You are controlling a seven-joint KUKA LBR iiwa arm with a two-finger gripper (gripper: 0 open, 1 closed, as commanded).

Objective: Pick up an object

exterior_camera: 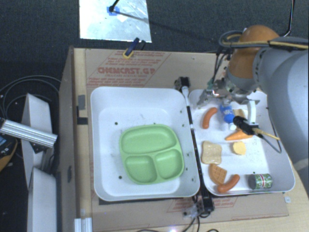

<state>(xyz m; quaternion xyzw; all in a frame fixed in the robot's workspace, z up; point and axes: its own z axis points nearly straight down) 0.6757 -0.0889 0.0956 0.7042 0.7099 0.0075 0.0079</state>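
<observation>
Camera view puts your gripper (227, 111) low in the right bin (282, 170), upper right, above a blue item (225, 114); whether it grips, you cannot tell. Descend squarely, avoiding the sausage (209, 117).

Even, bright overhead light. Left white bin (104, 129) nearly overexposed, soft shadows under its rim. Glare on the foil sheet (115, 13) beyond it. Focus slightly soft; dark surround underexposed.
</observation>
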